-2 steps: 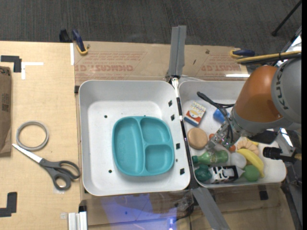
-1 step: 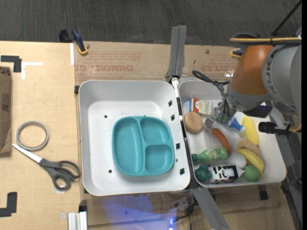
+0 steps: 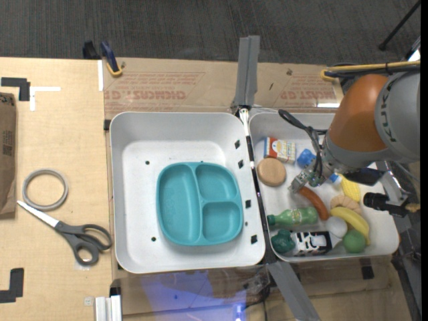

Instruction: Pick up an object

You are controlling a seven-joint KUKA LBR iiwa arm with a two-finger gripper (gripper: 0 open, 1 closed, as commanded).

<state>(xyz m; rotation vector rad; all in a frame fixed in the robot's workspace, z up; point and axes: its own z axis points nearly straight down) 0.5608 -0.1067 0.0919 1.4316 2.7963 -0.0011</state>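
The grey arm with its orange band [image 3: 361, 109] reaches in from the right and hangs over the right-hand shallow white bin [image 3: 384, 249], with the tool [image 3: 309, 178] low among the clutter there. The tool's tip sits just above the upper end of a reddish-brown sausage-shaped toy [image 3: 315, 201] and beside a small blue block [image 3: 305, 157]; how far its fingers are spread cannot be told from this slant, and nothing can be made out between them. Around it in the same bin lie a round tan cookie-like disc [image 3: 271, 172], a small white carton with red print [image 3: 283, 150], a green plastic bottle lying on its side [image 3: 294, 217], a yellow banana [image 3: 352, 220], a green ball [image 3: 355, 242] and a black-and-white packet [image 3: 312, 241]. The left-hand white bin [image 3: 127, 179] holds a teal plastic plate with three compartments [image 3: 199, 203]. On the desk [image 3: 53, 139] to the left, well apart from both bins, lie grey-handled scissors [image 3: 70, 231] and a roll of clear tape [image 3: 45, 188].
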